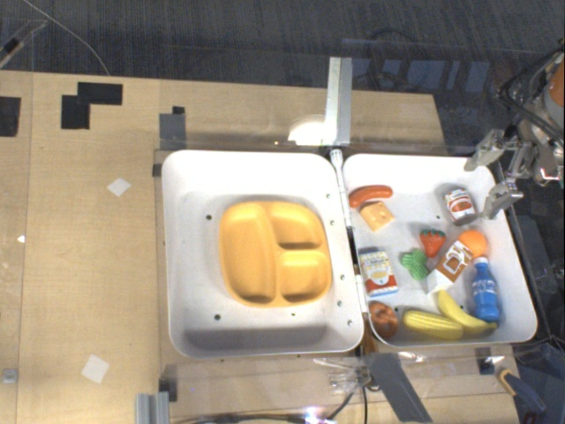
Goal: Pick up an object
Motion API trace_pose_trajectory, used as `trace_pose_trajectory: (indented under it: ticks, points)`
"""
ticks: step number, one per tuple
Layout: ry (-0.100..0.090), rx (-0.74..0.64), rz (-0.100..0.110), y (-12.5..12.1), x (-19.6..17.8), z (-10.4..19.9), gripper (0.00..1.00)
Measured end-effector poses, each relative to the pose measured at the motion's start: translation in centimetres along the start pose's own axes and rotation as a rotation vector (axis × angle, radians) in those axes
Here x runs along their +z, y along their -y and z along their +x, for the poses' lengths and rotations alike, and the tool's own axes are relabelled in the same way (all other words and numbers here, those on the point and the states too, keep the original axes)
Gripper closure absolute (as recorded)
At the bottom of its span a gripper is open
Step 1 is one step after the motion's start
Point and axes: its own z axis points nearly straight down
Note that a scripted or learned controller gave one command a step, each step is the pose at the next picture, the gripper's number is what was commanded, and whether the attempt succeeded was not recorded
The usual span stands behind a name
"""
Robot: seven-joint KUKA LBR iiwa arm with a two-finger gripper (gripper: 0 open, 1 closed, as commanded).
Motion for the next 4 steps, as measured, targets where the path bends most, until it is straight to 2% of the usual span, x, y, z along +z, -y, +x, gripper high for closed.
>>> trace_pose_trajectory:
  ticks: [1, 2, 3, 4]
  points:
    - [-0.005, 0.333, -0.001, 0.6, 9.1, 0.1, 0.00]
    - [0.001, 0.781, 0.000, -1.3, 15.7, 1.0, 0.00]
    - [-0.001, 0.864, 0.000, -6.6, 16.6, -4.1, 0.00]
    - [-0.012, 0.652, 0.008, -7.5, 16.7, -4.5, 0.00]
